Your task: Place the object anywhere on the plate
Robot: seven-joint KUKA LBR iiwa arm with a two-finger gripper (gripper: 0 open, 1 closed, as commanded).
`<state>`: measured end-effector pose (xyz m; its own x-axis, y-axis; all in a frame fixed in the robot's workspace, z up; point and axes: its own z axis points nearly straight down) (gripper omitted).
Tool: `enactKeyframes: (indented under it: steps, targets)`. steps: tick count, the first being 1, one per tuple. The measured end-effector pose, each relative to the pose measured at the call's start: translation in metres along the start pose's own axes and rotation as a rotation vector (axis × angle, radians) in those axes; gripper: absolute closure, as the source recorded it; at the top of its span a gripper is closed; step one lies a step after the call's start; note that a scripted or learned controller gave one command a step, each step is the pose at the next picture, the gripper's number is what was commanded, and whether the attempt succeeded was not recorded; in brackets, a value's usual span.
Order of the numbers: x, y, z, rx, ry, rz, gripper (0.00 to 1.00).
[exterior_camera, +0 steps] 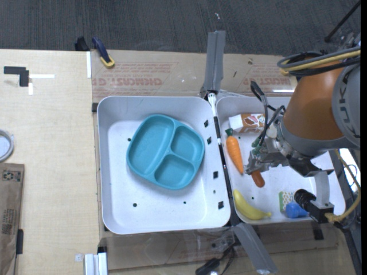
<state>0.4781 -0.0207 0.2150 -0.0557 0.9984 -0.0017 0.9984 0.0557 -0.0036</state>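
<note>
My pincer (256, 166) is hanging low in the right bin (275, 217), at the right of the frame.

I cannot tell how far it is opening or whether it is gripping anything; a small brown-red item (258, 180) is lying just under it, a carrot (234, 153) just to its left, a banana (250, 207) below. The blue plate (166, 151) is sitting bare in the left bin (114, 205), mid-frame.
</note>
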Motion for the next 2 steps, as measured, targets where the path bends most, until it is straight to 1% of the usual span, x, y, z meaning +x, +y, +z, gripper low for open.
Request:
enactKeyframes:
  steps: [1,2]
  targets:
    - [0.078,0.004,0.025,0.002,0.001,-0.281,1.0]
    - [0.112,0.061,0.017,0.0,-0.001,-0.245,1.0]
